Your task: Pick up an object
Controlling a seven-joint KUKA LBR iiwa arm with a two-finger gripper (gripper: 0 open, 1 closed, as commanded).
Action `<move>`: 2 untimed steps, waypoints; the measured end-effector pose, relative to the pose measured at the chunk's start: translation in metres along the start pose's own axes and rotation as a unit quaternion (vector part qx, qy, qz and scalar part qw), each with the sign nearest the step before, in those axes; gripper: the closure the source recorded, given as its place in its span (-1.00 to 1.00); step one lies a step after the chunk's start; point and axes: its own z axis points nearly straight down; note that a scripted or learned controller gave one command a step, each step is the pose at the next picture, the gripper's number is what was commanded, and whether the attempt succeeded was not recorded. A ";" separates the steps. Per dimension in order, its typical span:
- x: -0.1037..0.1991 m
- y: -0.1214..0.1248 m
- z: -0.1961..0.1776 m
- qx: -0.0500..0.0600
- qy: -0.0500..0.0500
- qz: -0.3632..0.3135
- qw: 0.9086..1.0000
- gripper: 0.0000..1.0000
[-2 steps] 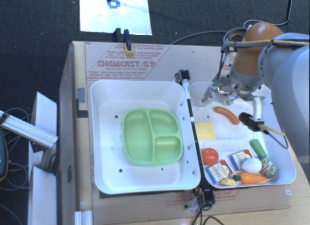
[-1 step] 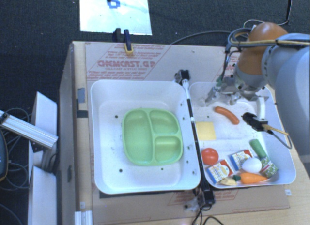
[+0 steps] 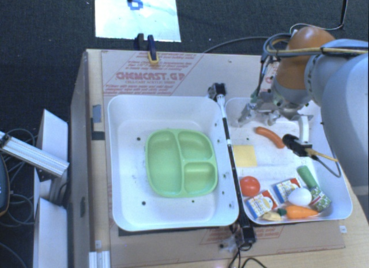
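Sausage (image 3: 270,136): loose in right bin (image 3: 345,203), near far wall. Gripper (image 3: 271,111) just beyond; fingers' spread indeterminable. Centre fingers over it, descend squarely.

Left bin (image 3: 124,146): open floor all round the green divided plate (image 3: 181,162), widest along far and left walls. Right bin (image 3: 340,200): crowded at near end with tomato (image 3: 249,185), two packets (image 3: 273,196), egg (image 3: 299,196), carrot (image 3: 298,212), green vegetable (image 3: 312,182), packed close, little gap between. Mid-floor partly taken by cheese slice (image 3: 244,156) and sausage (image 3: 270,136); white floor free between cheese and right wall. Far end blocked by arm (image 3: 328,71) and hand (image 3: 275,110). Divider rail (image 3: 228,146) between bins.
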 end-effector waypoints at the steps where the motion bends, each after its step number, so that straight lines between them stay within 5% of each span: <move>1: -0.012 0.000 0.000 0.000 0.000 0.001 1.000 -1.00; 2: -0.024 0.000 -0.001 0.000 0.000 0.001 1.000 -1.00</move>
